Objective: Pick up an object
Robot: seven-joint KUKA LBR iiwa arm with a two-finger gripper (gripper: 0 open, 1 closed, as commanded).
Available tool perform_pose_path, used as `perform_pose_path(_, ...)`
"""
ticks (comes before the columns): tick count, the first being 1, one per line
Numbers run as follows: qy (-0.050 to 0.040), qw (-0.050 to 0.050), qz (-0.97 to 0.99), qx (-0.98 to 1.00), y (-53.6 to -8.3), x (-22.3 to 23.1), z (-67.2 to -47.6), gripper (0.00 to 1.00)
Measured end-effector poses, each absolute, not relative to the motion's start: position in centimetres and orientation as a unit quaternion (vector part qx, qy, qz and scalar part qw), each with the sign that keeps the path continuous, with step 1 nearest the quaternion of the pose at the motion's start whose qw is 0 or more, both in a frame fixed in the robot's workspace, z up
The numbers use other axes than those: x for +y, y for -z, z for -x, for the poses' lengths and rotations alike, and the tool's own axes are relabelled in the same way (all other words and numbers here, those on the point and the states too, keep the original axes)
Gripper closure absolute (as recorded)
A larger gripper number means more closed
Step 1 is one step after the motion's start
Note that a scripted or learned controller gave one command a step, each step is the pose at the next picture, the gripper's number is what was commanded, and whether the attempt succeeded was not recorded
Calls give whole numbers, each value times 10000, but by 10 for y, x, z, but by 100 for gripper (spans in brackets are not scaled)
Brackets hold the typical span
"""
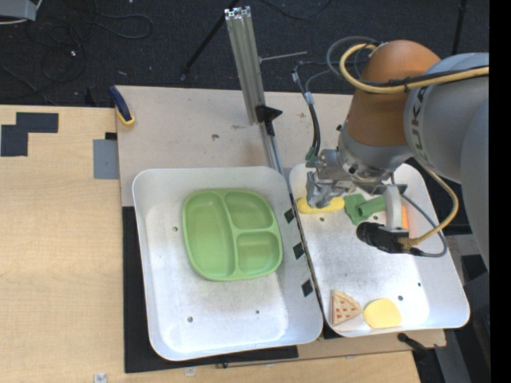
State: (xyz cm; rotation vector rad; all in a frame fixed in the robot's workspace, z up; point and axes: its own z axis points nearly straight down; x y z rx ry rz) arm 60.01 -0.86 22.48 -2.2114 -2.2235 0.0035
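While bent low, pincer (318, 191) meets banana (319, 206).

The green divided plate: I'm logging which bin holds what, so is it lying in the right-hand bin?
No, the green divided plate lies in the left bin; the right bin holds the pizza slice.

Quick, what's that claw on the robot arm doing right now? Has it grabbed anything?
Gripper: down in the right bin, right over a yellow object; whether it has grabbed it cannot be told.
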Motion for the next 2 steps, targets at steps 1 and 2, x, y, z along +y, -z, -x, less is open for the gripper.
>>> perform_pose_path(1, -5, 8, 7059, -7084, -230, 36, -607, 100)
perform_pose_path(2, -1, 12, 7049, -7093, -236, 97, -607, 100)
